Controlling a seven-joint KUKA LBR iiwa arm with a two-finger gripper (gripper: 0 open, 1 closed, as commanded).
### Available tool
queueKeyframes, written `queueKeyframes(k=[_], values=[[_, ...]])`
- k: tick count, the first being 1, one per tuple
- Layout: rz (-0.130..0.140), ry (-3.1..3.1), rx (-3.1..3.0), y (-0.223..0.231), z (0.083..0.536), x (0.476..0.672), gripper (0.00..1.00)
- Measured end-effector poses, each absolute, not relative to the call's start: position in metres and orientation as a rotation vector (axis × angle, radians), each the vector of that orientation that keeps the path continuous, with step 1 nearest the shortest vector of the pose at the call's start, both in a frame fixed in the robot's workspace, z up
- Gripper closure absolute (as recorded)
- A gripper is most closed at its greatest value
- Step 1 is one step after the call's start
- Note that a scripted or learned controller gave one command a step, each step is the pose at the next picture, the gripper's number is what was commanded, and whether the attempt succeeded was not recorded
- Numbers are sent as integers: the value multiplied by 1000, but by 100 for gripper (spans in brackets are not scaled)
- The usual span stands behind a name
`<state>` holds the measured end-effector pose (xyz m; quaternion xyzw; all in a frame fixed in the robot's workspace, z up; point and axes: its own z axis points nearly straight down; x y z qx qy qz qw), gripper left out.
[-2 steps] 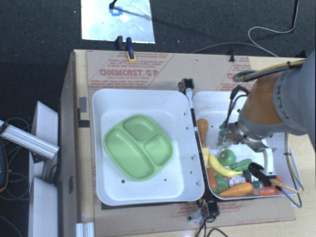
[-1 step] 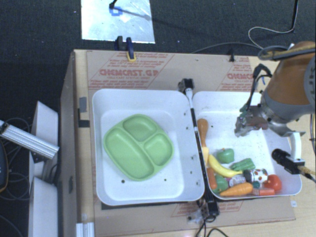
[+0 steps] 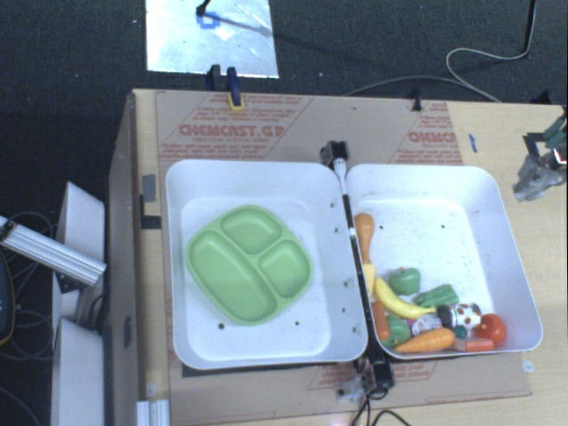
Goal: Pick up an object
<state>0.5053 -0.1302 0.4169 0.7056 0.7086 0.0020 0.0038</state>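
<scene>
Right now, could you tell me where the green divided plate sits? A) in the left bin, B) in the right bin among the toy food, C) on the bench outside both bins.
A: the plate lies flat in the left bin, apart from the toy food in the right bin.

Two white bins (image 3: 426,180), one green divided plate (image 3: 249,263), one banana (image 3: 397,302), two carrots (image 3: 427,341)
</scene>
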Motion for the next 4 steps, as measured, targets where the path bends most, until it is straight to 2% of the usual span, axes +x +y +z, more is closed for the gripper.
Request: queueKeyframes(k=[1,2,3,4], values=[[4,2220,2214,-174,536,521,100],[0,2228,2215,-122,391,510,100],[3,2218,2215,-208,495,505,100],[6,2223,2213,-124,536,487,100]])
